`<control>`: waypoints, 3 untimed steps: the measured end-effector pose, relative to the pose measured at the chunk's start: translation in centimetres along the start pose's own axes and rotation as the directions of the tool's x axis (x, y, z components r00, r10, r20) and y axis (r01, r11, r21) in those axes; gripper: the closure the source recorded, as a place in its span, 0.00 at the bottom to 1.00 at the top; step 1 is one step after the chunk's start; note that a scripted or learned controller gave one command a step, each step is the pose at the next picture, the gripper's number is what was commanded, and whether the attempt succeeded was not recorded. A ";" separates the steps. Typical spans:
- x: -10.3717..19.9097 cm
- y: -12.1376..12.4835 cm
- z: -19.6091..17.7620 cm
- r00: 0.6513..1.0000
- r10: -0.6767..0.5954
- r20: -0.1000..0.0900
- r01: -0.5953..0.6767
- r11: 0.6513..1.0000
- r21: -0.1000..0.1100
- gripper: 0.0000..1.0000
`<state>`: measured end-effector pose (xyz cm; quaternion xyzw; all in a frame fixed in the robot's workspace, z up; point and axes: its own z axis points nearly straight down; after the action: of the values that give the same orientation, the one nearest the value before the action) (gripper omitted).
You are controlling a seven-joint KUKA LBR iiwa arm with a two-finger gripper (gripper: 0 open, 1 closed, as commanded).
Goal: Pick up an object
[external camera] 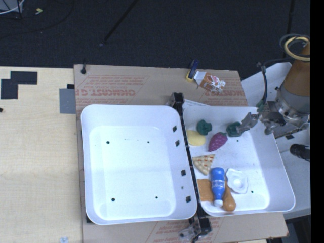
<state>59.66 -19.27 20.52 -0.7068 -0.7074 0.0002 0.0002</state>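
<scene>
Objects for picking all lie in the right bin (pixel 281 186), which serves as the landmark: a dark green toy (pixel 203 126) near its upper left, a pale yellow piece (pixel 195 138) just below that, a purple grape-like toy (pixel 217 142) beside the yellow one toward the bin's middle, a waffle wedge (pixel 204 163) lower down, and a blue bottle (pixel 217 185) near the front edge, lying over an orange piece (pixel 205 190) and beside a white cup-shaped thing (pixel 237 180). The hand (pixel 241 127) sits low over the bin's upper right part, and a small teal object (pixel 233 130) appears to be at its tip; whether the fingers are spread or pinching that object I cannot tell from this slanted view.

Likely trouble: if the teal object is only nudged rather than caught, it may slide toward the bin's far wall or roll against the grape toy. A grip on its rounded edge could slip on lifting. The left bin (pixel 132 113) lies next to the landmark, across the divider
</scene>
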 end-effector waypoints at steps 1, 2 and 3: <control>5.8 -0.8 8.2 1.000 -0.003 -0.006 0.003 1.000 0.011 0.00; 10.1 4.6 11.8 1.000 -0.004 0.002 0.004 1.000 -0.001 0.00; 9.8 4.5 10.4 1.000 -0.001 0.002 0.001 1.000 -0.001 1.00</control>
<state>64.13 -9.47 10.07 -0.7067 -0.7076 0.0006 -0.0006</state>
